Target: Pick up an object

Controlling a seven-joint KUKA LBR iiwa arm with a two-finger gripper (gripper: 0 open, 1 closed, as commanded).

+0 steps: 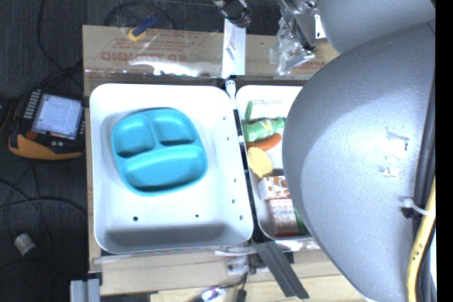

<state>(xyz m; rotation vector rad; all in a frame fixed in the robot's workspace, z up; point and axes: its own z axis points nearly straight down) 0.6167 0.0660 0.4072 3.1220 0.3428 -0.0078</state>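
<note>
The two-finger gripper [294, 53] is being held above the right white bin [263, 93]; finger state cannot be told. The orange carrot-like item [266, 142] should be approached vertically, clear of the green packet [263, 128].

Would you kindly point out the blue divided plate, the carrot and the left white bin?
blue divided plate [159, 150], camera view, its large lower compartment
carrot [263, 142], camera view, mid-body
left white bin [101, 173], camera view, left wall

A divided tray [159, 150] lies in the left bin [106, 223]; packets [272, 166] crowd the right bin [263, 90] beside it.
</note>
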